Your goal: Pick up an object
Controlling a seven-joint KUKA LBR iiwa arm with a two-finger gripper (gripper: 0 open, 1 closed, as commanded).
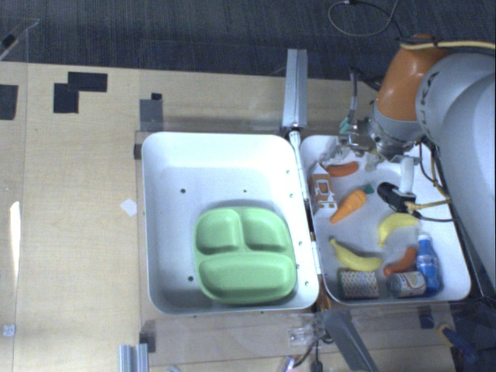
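The jaws [358, 147] hang over the right bin's [462, 284] far corner, a small red sausage [343, 169] just beneath them (their opening is too blurred to judge); the carrot [349, 204] lies nearer the camera

Even, fairly bright light from overhead, nothing harsh. Both white bins [225, 157] glow, close to washed out, with soft grey shading along their inner walls. A pale streak of glare sits on the counter [15, 231] at far left. The whole frame is slightly soft and grainy.
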